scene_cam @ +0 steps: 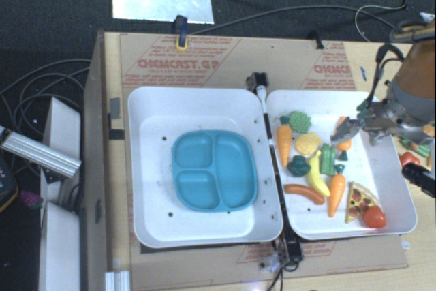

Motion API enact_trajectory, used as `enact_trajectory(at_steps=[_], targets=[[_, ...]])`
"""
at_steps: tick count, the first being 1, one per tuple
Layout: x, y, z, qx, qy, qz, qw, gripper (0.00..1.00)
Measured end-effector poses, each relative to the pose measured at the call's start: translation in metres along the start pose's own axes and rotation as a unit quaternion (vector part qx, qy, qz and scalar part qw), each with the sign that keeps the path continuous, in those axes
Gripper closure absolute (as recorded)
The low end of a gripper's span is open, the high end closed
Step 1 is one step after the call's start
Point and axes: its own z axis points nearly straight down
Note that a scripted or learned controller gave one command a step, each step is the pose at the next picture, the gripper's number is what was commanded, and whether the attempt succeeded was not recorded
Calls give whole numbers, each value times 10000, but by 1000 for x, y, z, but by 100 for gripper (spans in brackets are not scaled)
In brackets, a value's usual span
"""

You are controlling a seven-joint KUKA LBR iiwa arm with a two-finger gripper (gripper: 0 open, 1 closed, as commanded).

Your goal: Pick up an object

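Two shallow white bins sit side by side; my end effector [347, 131] hangs low over the right bin's [395, 223] far half, above a small orange toy piece [344, 144]. I judge this the approach step. Whether the piece is gripped, or which way it points, I cannot tell. Next: descend squarely.

Divided plate [214, 170] in left bin [146, 146]; toy foods heaped in right bin [388, 221], pizza slice [355, 201] beside tomato [374, 217].
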Motion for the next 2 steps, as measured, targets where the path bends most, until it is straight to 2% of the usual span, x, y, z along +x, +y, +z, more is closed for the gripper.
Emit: enact_trajectory(at_steps=[1, 2], targets=[[27, -27, 132, 15, 5, 9, 10000, 0], [26, 1, 153, -37, -10, 6, 10000, 0]])
